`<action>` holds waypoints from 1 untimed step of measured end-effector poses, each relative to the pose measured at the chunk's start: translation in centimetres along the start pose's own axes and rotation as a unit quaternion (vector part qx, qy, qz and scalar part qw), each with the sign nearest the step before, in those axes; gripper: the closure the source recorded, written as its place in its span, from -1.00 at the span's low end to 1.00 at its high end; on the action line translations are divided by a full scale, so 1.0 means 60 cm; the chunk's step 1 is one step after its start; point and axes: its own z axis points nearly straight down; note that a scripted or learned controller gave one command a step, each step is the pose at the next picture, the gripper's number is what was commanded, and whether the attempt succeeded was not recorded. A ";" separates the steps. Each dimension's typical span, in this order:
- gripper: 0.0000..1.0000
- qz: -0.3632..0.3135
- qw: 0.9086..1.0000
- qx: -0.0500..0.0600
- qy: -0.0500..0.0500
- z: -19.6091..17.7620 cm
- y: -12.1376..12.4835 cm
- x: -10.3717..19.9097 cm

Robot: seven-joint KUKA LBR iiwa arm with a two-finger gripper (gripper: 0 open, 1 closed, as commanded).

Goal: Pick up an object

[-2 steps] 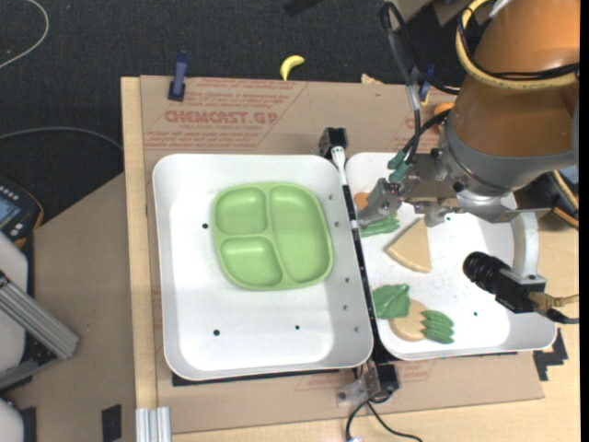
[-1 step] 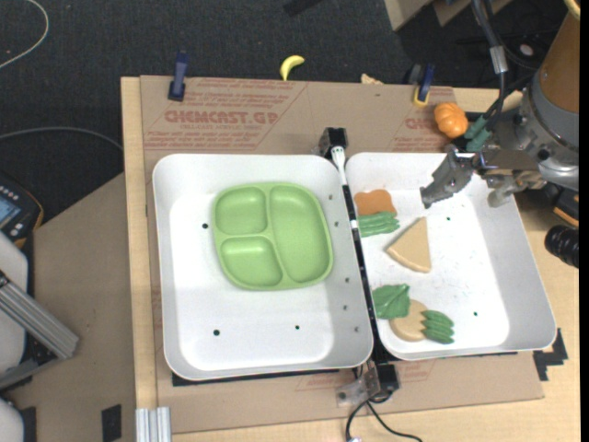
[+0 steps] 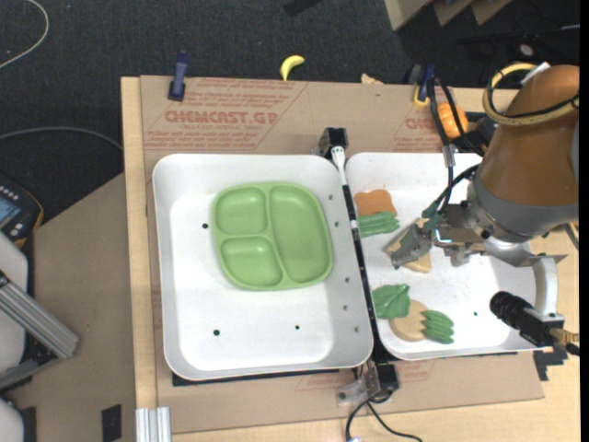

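The cardboard sheet (image 3: 276, 109) on my table (image 3: 92, 247) reads "CHEMCAST" in red, printed twice. The left bin (image 3: 184, 339) holds a green divided tray (image 3: 273, 236). My end effector (image 3: 409, 247) hangs low in the right bin (image 3: 460, 339), and I cannot tell how it is set. A tan piece (image 3: 420, 265) lies just beneath it; an orange block (image 3: 373, 201) and green leafy piece (image 3: 379, 223) sit just left, with another green leaf (image 3: 390, 298), a tan disc (image 3: 405, 328) and a green pod (image 3: 438, 324) nearer the front.
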 end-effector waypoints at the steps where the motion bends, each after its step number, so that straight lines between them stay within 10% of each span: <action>1: 1.00 -0.002 1.000 -0.009 0.000 -0.031 0.005 0.002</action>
